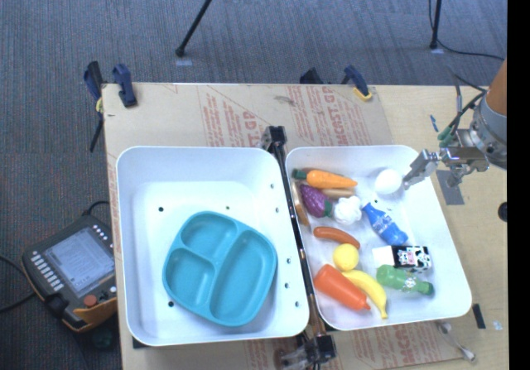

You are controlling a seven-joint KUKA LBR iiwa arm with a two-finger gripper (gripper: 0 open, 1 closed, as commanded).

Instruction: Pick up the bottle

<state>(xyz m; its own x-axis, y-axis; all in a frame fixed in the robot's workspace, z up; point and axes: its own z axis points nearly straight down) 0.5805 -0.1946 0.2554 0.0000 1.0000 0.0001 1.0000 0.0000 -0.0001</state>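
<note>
A blue bottle (383,223) with a white cap lies on its side in the middle of the right bin (439,219). A green bottle (404,279) lies near that bin's front right corner, just in front of a small cow-print carton (410,257). My gripper (432,180) hangs over the bin's far right corner, open, with nothing between its fingers. One finger (416,169) points left towards a white egg (387,181). The gripper is up and to the right of the blue bottle and apart from it.
The right bin also holds a carrot (330,180), an eggplant (315,197), a garlic bulb (348,210), a sausage (335,235), a lemon (346,257), a banana (370,290) and an orange pepper (339,287). A blue divided plate (219,267) lies in the left bin (141,186).
</note>
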